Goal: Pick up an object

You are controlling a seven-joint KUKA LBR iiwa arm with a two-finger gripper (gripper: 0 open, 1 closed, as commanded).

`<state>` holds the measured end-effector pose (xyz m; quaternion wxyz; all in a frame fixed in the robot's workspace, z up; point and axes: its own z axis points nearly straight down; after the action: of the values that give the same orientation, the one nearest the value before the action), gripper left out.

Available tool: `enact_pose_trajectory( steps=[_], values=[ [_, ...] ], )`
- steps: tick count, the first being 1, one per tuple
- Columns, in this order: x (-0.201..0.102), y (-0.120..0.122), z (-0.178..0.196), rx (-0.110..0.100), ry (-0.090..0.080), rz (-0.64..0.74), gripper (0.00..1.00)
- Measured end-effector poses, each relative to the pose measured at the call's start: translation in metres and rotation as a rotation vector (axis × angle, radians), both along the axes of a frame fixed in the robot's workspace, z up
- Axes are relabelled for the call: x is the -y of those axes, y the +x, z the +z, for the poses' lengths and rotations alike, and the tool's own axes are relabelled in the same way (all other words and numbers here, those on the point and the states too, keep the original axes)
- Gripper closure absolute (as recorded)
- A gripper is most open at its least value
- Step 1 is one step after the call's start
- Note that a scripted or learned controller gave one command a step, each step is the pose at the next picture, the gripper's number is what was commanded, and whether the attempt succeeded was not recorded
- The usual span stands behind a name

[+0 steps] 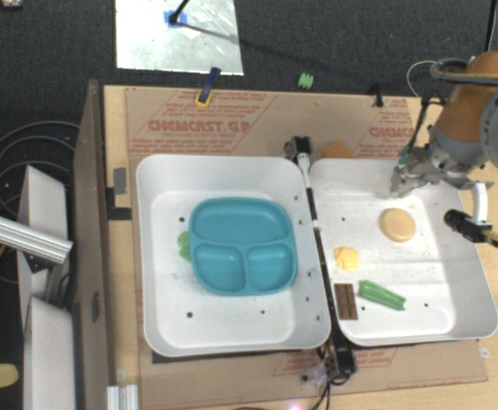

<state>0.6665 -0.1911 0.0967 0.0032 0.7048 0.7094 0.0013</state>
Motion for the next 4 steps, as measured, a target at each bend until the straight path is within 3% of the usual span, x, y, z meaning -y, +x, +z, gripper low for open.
enact_pose_trajectory(
  steps=[1, 2, 3, 4],
  values=[
    [0.0, 0.0, 0.0, 0.0, -0.001, 0.001, 0.0],
    [-0.019, -0.046, -0.013, -0.009, 0.003, -0.006, 0.0],
    [-0.018, -0.041, 0.001, 0.003, 0.001, -0.005, 1.0],
    [-0.034, -0.039, 0.106, 0.006, 0.0, -0.001, 1.0]
  ],
)
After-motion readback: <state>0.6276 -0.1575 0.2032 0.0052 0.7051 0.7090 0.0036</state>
